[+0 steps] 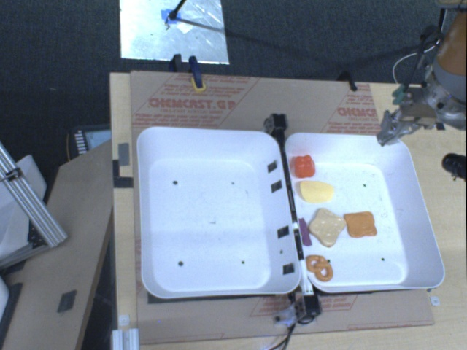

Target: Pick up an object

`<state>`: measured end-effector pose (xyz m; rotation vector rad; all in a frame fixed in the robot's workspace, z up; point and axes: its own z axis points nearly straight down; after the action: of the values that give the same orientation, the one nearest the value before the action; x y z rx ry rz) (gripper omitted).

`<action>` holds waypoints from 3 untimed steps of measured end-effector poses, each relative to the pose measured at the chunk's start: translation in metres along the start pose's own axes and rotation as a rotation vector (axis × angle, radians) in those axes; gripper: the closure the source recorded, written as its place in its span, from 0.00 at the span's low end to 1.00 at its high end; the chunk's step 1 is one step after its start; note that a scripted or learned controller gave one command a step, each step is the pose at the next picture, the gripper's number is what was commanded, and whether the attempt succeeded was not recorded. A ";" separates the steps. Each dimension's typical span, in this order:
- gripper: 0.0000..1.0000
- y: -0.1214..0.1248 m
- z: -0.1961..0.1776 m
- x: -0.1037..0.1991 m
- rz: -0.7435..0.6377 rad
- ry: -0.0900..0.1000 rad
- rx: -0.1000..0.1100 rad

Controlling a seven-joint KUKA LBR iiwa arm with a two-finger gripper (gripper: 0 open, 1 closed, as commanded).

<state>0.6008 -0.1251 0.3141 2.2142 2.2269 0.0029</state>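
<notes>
— That bench (219, 93) carries two white bins side by side on brown cardboard; the left bin (208, 210) is the wider.

— And the right bin (408, 217)?

— Food bits along its left side: a tan bread slice (327, 227), a brown toast piece (360, 224), a yellow lump (317, 191), a red-orange block (303, 166) at the far end, a small pretzel (319, 267) nearest.

— The arm?

— Its gripper (387, 135) hangs over the bin's far right corner, well apart from them. Whether it's open or closed, I cannot tell.

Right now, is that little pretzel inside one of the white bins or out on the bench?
Inside. The pretzel lies flat on the floor of the right bin, near its front left corner.
</notes>
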 end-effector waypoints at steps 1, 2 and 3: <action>1.00 -0.048 -0.096 -0.007 0.006 -0.003 -0.009; 1.00 -0.116 -0.175 -0.022 0.007 -0.003 -0.010; 1.00 -0.114 -0.224 -0.083 0.007 -0.006 -0.006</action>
<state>0.4864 -0.2093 0.5381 2.2168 2.2131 0.0032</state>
